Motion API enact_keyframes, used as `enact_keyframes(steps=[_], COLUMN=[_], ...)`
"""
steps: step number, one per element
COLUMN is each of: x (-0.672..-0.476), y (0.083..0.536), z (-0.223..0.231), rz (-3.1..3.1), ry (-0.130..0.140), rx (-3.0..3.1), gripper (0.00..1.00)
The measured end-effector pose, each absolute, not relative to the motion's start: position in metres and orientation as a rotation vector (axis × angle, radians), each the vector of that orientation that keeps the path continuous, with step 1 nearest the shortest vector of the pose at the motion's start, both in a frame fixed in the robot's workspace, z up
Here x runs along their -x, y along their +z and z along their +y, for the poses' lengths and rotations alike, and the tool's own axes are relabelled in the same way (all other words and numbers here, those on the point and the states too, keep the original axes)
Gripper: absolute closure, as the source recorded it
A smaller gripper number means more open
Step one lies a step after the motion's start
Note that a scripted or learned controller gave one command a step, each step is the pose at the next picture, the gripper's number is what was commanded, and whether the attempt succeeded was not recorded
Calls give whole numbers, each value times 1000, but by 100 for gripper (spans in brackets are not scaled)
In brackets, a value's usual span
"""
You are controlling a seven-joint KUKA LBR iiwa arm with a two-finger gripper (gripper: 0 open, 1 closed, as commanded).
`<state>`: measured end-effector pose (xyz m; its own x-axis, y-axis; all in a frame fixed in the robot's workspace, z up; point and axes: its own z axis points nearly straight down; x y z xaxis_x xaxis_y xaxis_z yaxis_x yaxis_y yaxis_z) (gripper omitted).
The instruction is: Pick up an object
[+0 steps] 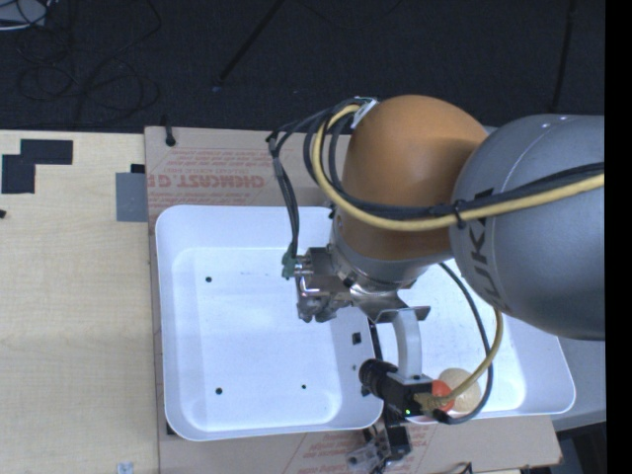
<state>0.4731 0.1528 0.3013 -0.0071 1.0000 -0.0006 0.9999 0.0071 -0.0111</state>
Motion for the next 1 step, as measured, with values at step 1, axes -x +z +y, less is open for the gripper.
enact_keyframes(steps=[1], x=[-490], y=[344], z=[245], rz=[-2231], ry=[-4], rx=[2213], gripper=[100])
